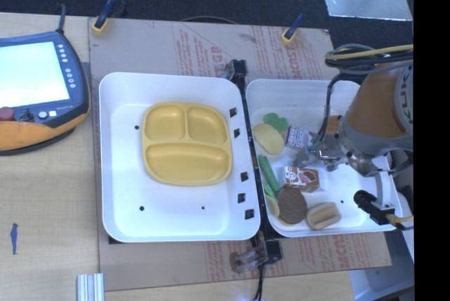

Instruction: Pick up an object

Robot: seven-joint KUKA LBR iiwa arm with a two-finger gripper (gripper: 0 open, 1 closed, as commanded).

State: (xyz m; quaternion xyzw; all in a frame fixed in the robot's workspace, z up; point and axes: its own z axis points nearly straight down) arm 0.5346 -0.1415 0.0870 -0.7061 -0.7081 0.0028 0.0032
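The right bin [337, 92] holds several toy foods: a pale yellow round piece [268, 138], a green leafy piece [278, 122], a small silvery packet [297, 135], a red and white packet [304, 178], a long green stick [267, 176], a dark brown disc [292, 205] and a tan bun [323, 215]. My gripper [314, 151] is low over the middle of this bin, between the silvery packet and the red and white packet. The orange wrist band [376, 110] rises behind it and hides the bin's right part. I see nothing lifted.
The left bin [119, 187] carries a yellow divided plate [187, 143]. A teach pendant [35, 92] lies on the bench at far left. Black brackets [240, 74] sit along the seam between the bins. Cables [365, 53] loop above the arm.
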